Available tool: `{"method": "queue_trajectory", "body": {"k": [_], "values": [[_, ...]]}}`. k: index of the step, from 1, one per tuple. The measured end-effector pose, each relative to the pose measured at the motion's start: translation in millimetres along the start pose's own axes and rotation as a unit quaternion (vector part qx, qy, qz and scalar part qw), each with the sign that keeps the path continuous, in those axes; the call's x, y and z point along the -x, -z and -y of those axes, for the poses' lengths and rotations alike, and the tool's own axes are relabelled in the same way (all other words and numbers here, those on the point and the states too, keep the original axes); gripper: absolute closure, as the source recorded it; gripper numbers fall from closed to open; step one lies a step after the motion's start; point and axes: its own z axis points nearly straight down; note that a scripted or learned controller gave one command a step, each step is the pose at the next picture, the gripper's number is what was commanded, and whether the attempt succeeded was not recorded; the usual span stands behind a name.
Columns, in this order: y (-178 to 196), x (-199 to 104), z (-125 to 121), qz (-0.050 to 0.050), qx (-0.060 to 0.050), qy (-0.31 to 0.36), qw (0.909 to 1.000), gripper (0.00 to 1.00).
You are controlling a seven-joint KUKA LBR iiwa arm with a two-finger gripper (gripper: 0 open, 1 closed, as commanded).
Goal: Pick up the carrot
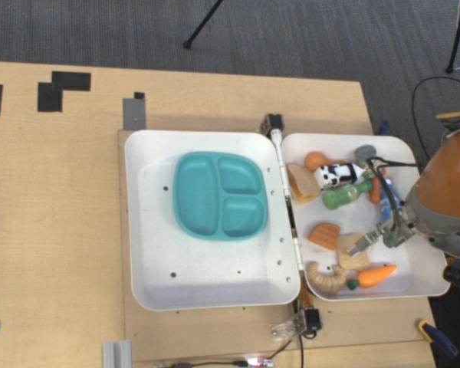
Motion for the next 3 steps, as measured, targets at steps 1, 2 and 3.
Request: {"method": "queue_trajectory", "body": {"k": [1,2,3], "values": [[-7.4,-64.1,-35.3,0.003,0.001,0.169,0.9857,0.0],[1.2,-64.8,-39.4,0.002,0.003,0.169,0.9857,1.0],[1.0,-64.9,-39.1,0.001,0.003,0.168,0.9857,0.0]]}}
